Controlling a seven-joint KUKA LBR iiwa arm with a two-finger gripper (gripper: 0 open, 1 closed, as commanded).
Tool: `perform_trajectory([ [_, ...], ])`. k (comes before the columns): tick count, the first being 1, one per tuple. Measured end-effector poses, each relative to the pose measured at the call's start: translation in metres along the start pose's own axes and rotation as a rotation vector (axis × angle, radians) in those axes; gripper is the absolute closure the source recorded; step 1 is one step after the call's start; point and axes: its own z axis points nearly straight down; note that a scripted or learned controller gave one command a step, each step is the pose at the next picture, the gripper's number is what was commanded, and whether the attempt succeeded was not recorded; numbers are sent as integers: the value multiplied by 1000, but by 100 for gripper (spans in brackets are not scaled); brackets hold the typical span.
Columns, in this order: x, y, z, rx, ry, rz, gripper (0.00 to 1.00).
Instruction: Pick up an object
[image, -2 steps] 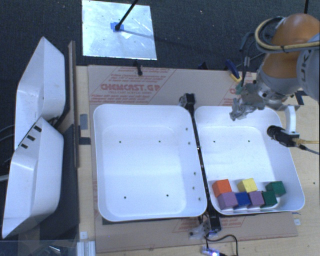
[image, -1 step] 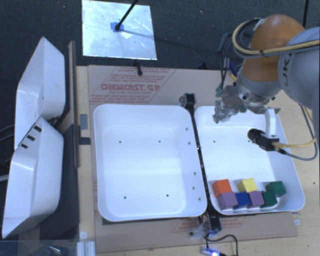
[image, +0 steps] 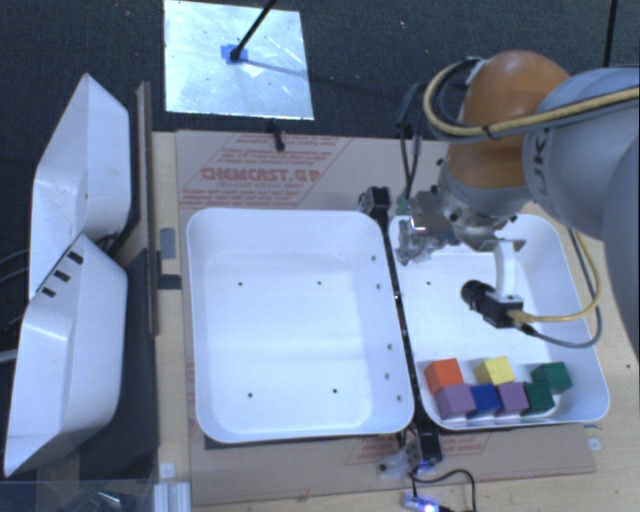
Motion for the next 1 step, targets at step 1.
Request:
perform_trajectory([
  [1,52,-24,-5,0,0,-1,100],
])
